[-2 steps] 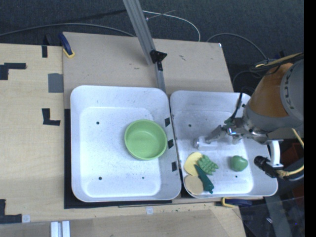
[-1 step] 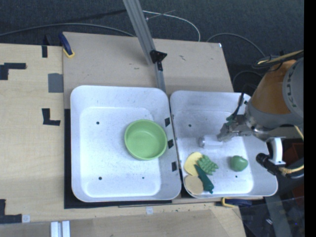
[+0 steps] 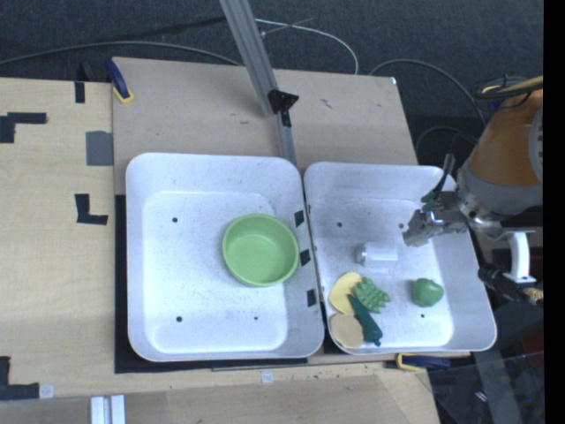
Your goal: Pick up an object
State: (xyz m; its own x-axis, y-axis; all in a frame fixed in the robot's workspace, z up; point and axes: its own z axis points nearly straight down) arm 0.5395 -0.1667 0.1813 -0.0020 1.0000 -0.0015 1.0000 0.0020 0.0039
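Observation:
My gripper hangs over the right part of the right bin, coming in from the arm's orange band at the right edge. Below it and to the left lies a small white-grey block. A green round object rests near the bin's front right. At the front left of that bin a yellow, green and teal toy cluster lies with a tan disc. A green bowl sits in the left bin.
A grey metal pole slants down from the top to the gap between the bins. Cables trail across the dark floor behind the bench. The wooden bench top stretches to the left.

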